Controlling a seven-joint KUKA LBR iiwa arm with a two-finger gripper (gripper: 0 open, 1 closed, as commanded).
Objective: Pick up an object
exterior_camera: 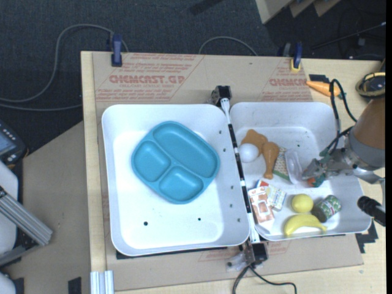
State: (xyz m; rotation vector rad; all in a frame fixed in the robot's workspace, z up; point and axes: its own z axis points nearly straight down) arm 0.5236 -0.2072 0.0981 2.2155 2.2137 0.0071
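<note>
Several objects crowd the right bin (288,110): lemon (301,203), banana (302,225), drumstick (263,147), white ball (248,152). Pincer (316,173) low by clear cup (294,164); grip state cannot be told. Best: descend straight, centre on one item, avoid neighbours.

A blue plate (175,162) with three parts lies in the left white bin (122,213). Two blue clamps (116,49) (296,55) grip the far edge of the table (159,75), up beyond that bin, and grey cables (67,38) loop over the dark floor (49,11) past them. An orange tool (318,86) lies on the table off to the bin's far right.
</note>
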